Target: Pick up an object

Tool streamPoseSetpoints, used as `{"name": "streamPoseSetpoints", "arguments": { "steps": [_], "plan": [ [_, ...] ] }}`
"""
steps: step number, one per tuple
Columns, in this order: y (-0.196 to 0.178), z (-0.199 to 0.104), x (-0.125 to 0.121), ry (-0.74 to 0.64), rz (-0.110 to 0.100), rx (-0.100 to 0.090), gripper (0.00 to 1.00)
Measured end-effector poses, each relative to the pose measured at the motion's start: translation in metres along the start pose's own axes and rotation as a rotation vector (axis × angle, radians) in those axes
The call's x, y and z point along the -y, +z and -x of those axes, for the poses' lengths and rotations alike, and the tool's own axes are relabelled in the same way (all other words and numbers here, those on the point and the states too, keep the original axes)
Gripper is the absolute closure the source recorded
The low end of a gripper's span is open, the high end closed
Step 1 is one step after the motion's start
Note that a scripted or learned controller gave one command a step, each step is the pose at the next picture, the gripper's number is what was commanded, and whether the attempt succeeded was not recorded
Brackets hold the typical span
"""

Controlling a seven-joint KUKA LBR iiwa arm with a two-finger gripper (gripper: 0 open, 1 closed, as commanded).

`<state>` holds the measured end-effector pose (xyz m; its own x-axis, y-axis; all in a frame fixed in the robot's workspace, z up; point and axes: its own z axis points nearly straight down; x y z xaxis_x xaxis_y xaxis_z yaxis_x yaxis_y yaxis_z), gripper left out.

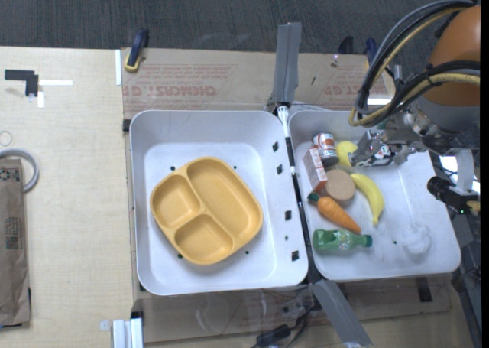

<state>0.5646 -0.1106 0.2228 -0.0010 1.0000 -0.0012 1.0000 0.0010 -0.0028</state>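
The pincer (372, 149), its grip state impossible to tell from above, hangs over the right bin (435, 258) beside the banana (370, 195), with a carrot (337, 215), green bottle (340, 241) and can (326, 146) nearby, while the left bin (153, 262) holds a yellow divided plate (206, 210).

Single fixed camera above pale wooden bench (61, 186), looking down at slant. Both shallow white plastic bins (145, 209) fully in frame, mid-distance. Grey arm with orange band (458, 48) enters from right edge.
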Motion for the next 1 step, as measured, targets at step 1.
{"name": "streamPoseSetpoints", "arguments": {
  "steps": [1],
  "plan": [
    [0.1313,0.0710,0.0113,-0.037,0.003,0.000,0.00]
  ]
}}
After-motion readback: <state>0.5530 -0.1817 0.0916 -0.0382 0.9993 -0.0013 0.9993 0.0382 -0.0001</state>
